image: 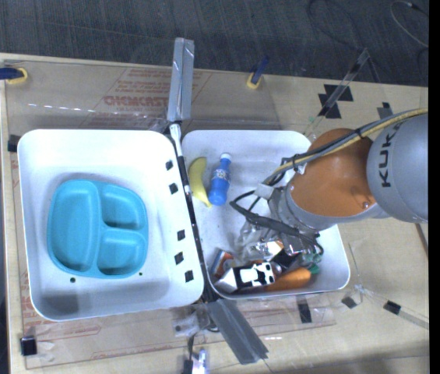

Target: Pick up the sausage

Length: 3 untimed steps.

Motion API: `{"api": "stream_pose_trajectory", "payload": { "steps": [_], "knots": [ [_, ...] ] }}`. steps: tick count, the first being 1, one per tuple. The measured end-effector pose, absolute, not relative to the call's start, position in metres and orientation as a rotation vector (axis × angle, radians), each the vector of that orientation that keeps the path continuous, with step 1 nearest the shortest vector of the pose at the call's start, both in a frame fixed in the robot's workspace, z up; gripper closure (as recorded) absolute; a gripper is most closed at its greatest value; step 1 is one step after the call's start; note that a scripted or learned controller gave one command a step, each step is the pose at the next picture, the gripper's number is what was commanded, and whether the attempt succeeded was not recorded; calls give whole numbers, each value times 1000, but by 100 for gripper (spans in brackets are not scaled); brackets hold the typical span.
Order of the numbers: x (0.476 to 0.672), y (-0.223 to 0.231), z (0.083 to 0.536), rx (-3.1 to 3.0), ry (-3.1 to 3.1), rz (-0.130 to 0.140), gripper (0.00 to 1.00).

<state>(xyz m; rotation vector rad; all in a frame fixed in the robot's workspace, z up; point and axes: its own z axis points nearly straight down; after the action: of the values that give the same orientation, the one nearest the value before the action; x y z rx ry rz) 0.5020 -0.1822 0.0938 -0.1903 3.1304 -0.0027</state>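
Bent over the right bin (pixel 204 142), the arm's end effector (pixel 270 249) points down.

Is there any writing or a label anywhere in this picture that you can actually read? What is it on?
"KU": big dark letters on the grey robot arm, cut off at the picture's edge.
Red print on the bench top behind the left bin: too faint and blurred to read.
Label on the blue bottle in the right bin: too small to read.
Black and white patterned item at the right bin's front: no readable words.
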Motion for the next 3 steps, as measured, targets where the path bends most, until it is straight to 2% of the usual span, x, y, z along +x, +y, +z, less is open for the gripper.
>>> {"api": "stream_pose_trajectory", "payload": {
  "steps": [1, 2, 3],
  "knots": [
    [514, -183, 103, -189, 3089, -21, 0],
    [556, -208, 93, -95, 3136, 0, 0],
    [544, -207, 92, -213, 3134, 3, 0]
  ]
}}
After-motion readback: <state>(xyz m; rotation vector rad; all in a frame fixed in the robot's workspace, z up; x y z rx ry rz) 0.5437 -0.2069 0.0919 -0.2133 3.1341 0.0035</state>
